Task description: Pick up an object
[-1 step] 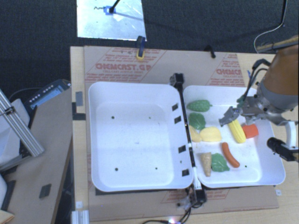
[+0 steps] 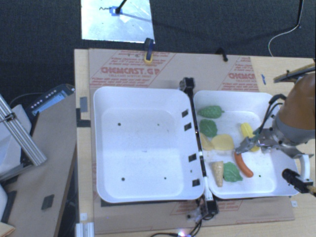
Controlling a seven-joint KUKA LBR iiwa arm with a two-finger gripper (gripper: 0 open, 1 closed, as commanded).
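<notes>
The right bin holds several toy foods: two green leafy pieces, a yellow corn cob, a pale yellow piece, a beige cone, a green leaf and an orange-red sausage. My gripper reaches in from the right, with its tips low over the bin, just above the sausage's upper end and beside the corn cob. Nothing shows held between its tips.
The left bin lies beside the right one, with black clips along the shared edge. A yellow and blue clamp sits at the bench's far edge. The arm's orange band hangs over the right bin's right rim.
</notes>
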